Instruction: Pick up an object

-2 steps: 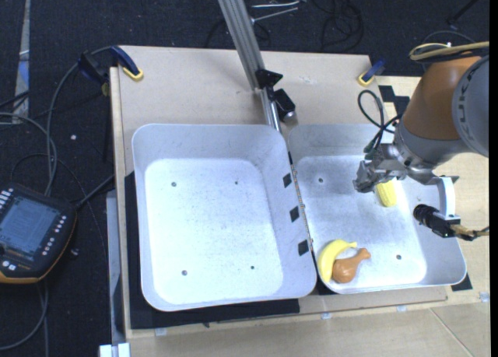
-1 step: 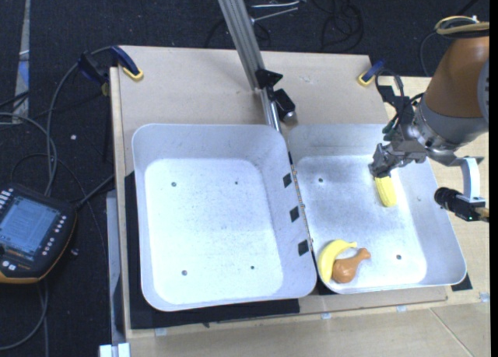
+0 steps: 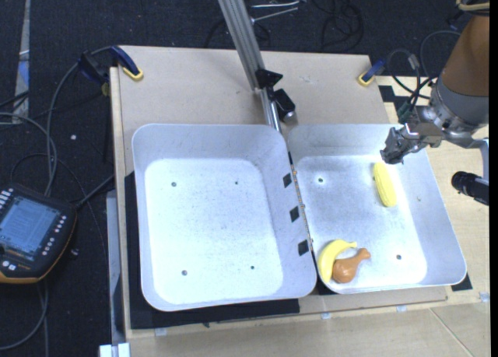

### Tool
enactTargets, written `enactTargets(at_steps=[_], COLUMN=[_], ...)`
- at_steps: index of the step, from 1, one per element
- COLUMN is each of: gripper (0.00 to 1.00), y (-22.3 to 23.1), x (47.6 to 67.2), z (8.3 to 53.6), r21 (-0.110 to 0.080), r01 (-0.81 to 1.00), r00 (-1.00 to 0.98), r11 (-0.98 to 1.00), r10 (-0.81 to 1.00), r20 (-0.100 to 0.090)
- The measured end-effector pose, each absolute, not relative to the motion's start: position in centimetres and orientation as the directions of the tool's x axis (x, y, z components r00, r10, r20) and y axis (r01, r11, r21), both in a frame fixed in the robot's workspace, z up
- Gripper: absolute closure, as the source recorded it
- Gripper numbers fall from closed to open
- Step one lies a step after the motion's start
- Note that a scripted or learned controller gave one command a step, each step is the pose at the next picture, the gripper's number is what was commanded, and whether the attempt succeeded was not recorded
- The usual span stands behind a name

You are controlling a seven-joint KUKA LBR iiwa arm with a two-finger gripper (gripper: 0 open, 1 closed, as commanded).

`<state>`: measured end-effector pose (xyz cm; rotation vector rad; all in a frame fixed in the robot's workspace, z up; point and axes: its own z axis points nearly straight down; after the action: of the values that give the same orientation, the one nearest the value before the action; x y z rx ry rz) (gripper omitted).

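The tool (image 3: 394,151) is hanging over the far right part of the right bin (image 3: 436,215), and whether it is released or clenched cannot be told from this angle. A corn cob (image 3: 384,184) is lying on the bin floor just below and beside the tool, seemingly not between its tips. A banana (image 3: 333,254) and a chicken drumstick (image 3: 349,265) are lying touching each other near the bin's front left corner, well apart from the tool.

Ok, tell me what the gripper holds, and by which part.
Nothing that can be seen. The gripper hangs just above the corn in the right bin, with nothing visible between its fingers.
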<state>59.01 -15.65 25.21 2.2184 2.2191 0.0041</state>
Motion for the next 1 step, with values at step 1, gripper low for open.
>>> enactTargets(at_steps=[1], gripper=[1.00], y=[-10.70], x=[60.12], z=[25.41], r21=[0.000], r01=[1.000], r00=[-0.004], r11=[0.004], r10=[1.000], r20=[0.001])
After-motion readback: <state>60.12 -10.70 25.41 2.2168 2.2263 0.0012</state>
